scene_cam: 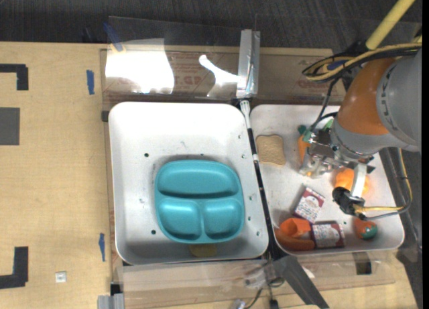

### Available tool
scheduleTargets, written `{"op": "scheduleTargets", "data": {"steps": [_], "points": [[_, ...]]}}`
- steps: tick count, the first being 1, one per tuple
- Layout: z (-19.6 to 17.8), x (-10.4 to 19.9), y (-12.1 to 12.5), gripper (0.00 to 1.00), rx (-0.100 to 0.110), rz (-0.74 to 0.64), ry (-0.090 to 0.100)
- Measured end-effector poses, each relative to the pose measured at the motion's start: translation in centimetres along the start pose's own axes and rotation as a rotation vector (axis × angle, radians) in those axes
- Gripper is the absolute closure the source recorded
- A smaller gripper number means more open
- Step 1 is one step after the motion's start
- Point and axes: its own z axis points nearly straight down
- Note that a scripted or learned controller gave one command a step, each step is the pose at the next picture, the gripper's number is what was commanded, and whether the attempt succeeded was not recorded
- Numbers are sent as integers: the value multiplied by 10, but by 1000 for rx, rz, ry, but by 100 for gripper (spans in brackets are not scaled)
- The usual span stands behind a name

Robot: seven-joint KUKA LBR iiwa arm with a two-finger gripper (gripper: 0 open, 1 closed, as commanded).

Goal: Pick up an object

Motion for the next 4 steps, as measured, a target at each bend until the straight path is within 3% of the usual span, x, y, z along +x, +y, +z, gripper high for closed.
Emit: {"op": "scheduleTargets", "data": {"steps": [1, 2, 3, 4], "points": [[-85, 60, -30, 100, -7, 185, 2], [-101, 13, -14, 100, -7, 157, -2], [-125, 53, 39, 100, -1, 231, -1], [-115, 35, 33, 100, 0, 104, -2]]}}
